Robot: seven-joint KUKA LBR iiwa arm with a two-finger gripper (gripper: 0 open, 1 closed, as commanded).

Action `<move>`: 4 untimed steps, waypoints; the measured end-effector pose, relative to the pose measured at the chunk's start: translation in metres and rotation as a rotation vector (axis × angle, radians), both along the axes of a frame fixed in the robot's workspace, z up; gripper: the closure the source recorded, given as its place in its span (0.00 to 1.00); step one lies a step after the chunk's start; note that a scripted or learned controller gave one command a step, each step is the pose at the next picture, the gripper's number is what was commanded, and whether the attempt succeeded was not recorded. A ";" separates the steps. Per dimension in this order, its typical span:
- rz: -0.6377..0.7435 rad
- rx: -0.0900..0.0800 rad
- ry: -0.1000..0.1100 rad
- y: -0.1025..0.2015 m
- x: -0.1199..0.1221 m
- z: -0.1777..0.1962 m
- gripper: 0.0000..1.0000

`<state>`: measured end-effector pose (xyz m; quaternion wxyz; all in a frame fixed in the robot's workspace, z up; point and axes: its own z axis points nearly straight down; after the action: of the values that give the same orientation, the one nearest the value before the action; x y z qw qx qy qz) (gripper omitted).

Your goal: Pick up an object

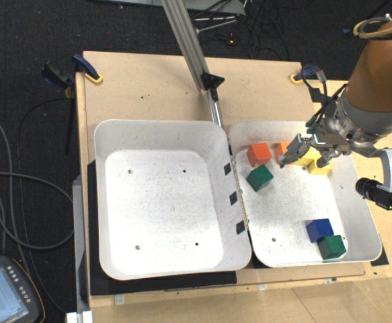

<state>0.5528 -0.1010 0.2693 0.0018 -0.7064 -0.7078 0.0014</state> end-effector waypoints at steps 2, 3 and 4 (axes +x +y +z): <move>-0.002 0.000 0.002 0.006 0.003 -0.060 0.00; -0.004 -0.001 0.001 -0.002 0.002 -0.107 0.00; -0.003 0.001 0.003 0.001 -0.004 -0.171 0.00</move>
<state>0.5488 -0.0999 0.0985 0.0031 -0.7075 -0.7067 0.0023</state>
